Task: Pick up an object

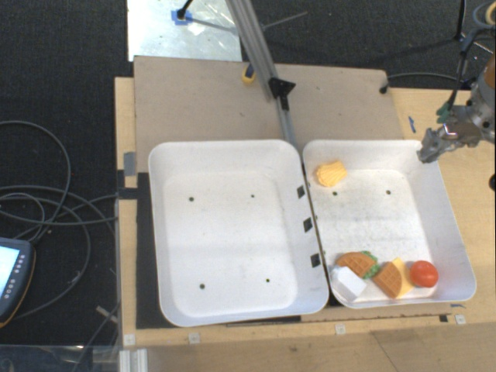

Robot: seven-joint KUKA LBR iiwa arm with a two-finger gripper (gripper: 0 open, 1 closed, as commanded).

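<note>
1. Camera view: the gripper (431,150) hangs over the right bin's (457,242) far right rim, holding nothing; how wide its fingers stand, I cannot tell.
2. A yellow toy (331,174) lies alone near that bin's far left corner.
3. It looks light, lumpy, likely hard plastic, so it may slip; pinch across its middle.
4. A tomato (423,273), wedge (392,278), burger (358,264) and white block (349,283) crowd the near edge, harder to grasp.

A robotics lab: two white bins (232,231) sit on a cardboard-covered bench (201,99), loose cables (46,200) cross dark carpet, and a teach pendant (12,277) lies at the left.
</note>
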